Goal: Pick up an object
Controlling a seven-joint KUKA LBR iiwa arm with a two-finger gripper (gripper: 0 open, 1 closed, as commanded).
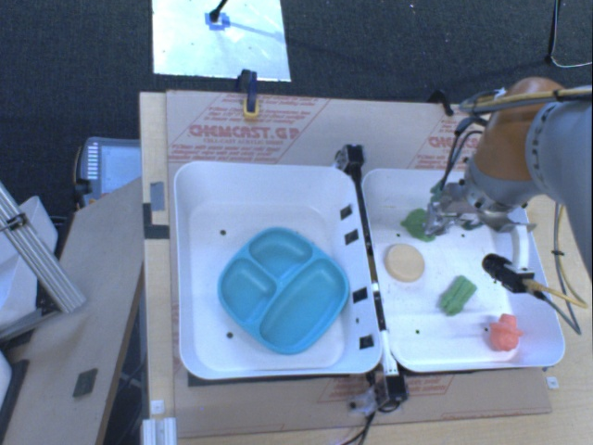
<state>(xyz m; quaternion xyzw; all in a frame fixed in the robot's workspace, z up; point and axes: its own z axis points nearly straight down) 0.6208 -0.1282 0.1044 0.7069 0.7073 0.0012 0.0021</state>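
In the right bin point(537, 346), a green piece point(416, 222) touches the gripper point(437, 219).

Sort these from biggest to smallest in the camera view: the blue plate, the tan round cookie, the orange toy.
1. blue plate, biggest by far.
2. tan round cookie.
3. orange toy, though these last two look nearly alike.
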